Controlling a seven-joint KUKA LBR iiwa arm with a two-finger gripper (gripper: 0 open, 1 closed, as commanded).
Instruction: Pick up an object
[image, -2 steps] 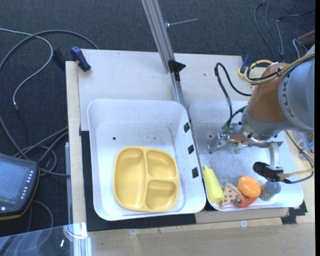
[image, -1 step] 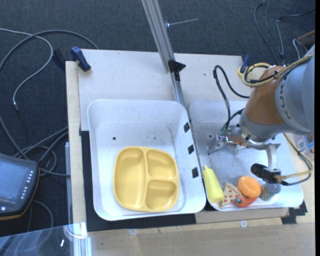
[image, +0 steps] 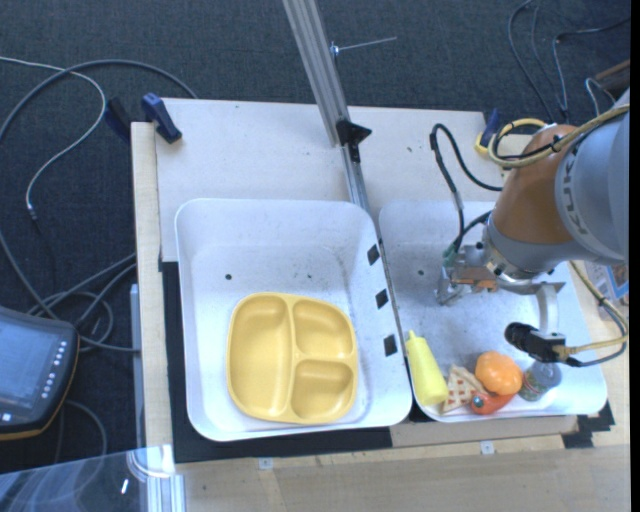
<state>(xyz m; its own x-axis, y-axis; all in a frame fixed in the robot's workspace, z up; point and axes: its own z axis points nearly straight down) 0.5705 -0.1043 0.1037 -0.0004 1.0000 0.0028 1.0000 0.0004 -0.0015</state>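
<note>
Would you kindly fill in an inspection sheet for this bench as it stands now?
Surface: bench bears two white bins side by side, left bin and right bin.
Job's things: yellow banana-like piece, orange ball, small red piece and a grey item, all grouped at the right bin's near edge.
Clutter: yellow divided tray lies in the left bin.
Grippers: pincer hangs over the right bin's middle, apart from the pieces; finger state unclear.
Cables: black and yellow leads run along the arm; loose wires on the floor.
Surroundings: dark carpet, handheld screen at left.
</note>
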